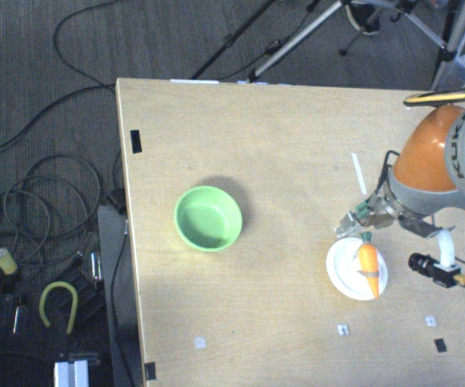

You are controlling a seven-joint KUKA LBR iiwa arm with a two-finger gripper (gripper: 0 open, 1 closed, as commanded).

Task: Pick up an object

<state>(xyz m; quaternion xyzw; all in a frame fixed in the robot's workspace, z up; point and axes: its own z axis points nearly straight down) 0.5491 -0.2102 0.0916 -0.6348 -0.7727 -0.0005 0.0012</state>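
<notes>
We look down at a slant on a wide tan table (280,135) that takes up most of the view, with dark carpet and loose black cables past its left and far edges.

The robot arm (435,161) comes in over the table's right edge, its rounded orange band the brightest part of it, with grey casing just below.

Left of the table's middle sits a light green bowl (208,218), upright, and we see nothing inside it. It is well apart from the arm.

Near the right edge, toward the near side, lies a small white plate (338,271). An orange carrot (368,262) with a green top rests on the plate, its green end pointing toward the arm.

The gripper (364,218) hangs at the arm's end just above the carrot's green top, beside the plate's far rim. It is small and partly blurred, so we cannot tell how far it is open, nor whether it touches the carrot; we see nothing held in it.

A thin white stick (359,172) lies on the table just beyond the gripper.
</notes>
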